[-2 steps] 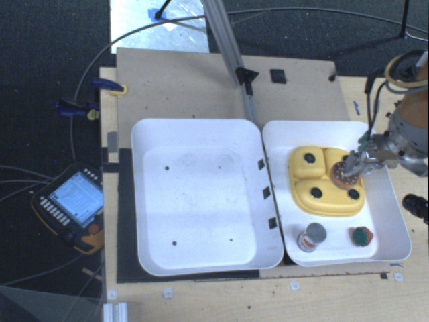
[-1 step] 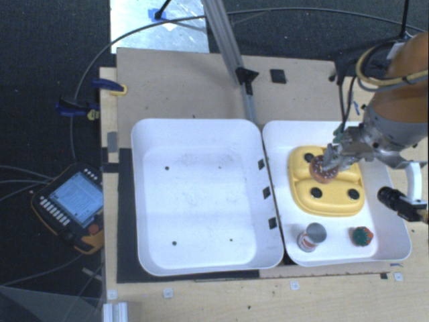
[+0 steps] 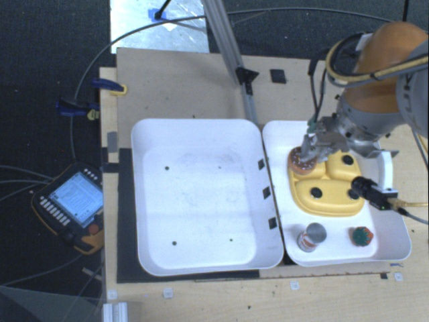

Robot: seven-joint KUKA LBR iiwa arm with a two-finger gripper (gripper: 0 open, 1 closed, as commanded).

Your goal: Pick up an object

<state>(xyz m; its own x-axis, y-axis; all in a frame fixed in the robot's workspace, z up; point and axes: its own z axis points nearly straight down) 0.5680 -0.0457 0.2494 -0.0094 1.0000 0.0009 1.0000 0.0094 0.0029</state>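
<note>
The right bin (image 3: 395,247) holds a large yellow moulded object (image 3: 328,190) with black dots on it. A small round brown-and-pink object (image 3: 301,164) rests at that object's upper left corner. A silver can-like item (image 3: 312,237) and a small green-and-red ball (image 3: 362,235) lie near the bin's front. My gripper (image 3: 311,150) hangs low at the far side of the right bin, directly over the round brown-and-pink object and very close to it or touching it. The arm's orange band (image 3: 389,52) sits above at the upper right.
The left bin (image 3: 144,180) lies beside the right one, and a ridge with black clips (image 3: 267,192) divides them. A black cable connector (image 3: 369,192) overlaps the yellow object's right side. A metal pole (image 3: 228,39) slants across the back. A teach pendant (image 3: 72,203) lies off the bench at left.
</note>
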